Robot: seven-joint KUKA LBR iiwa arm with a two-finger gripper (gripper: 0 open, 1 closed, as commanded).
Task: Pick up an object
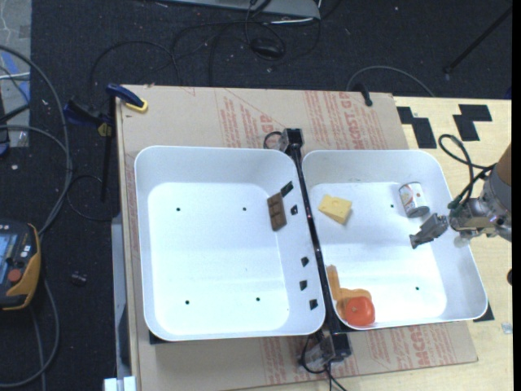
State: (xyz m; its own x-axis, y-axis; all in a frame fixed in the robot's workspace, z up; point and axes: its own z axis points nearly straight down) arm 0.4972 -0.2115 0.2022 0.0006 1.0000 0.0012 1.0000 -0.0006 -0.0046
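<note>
White plastic, two shallow bins side by side on a brown cardboard sheet [244, 112]. Right bin [383, 165]: yellow block [334, 208] near the far left corner, close to the dividing wall; small can [412, 198] with a red label lying tilted toward the far right corner; red tomato-like ball [356, 309] with an orange piece [335, 285] just beside it, tucked into the near left corner. Left bin [155, 218]: brown bar [277, 212] against the right wall, toward the far edge. Gripper [426, 233] over the right bin's right edge, just near of the can, apart from it, nothing visibly pinched; spread or pressed together, cannot tell. Grey wrist entering from the right.
</note>
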